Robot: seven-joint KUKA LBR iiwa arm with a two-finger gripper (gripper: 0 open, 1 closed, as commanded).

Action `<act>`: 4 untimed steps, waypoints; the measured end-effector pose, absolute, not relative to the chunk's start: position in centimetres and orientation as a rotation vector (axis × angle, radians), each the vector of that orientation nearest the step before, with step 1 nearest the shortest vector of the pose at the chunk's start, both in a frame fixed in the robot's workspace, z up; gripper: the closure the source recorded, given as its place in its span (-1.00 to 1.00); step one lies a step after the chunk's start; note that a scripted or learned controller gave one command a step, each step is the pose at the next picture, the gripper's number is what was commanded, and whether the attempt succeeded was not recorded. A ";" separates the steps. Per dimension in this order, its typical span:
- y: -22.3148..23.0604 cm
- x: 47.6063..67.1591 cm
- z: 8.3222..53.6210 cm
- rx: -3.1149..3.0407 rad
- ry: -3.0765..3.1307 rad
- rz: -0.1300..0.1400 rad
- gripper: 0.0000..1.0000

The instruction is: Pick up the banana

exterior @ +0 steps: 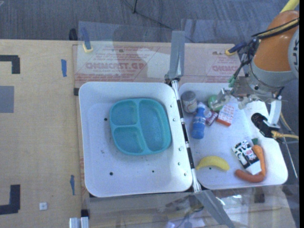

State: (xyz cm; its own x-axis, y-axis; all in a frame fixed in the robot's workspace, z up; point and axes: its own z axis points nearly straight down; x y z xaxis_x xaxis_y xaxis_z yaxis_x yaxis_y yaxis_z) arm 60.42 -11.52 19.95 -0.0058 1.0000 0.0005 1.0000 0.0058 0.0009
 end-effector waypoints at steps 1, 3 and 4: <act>-10.1 56.0 13.1 2.213 2.230 0.001 -1.00; -10.2 48.8 8.8 1.653 2.663 0.009 -1.00; -11.7 48.1 19.4 1.490 2.762 0.003 -1.00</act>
State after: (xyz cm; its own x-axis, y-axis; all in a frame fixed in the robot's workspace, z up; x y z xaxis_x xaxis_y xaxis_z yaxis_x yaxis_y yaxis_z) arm 48.05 -11.73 19.37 -0.5494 0.8356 -0.0022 0.8356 0.5494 0.0031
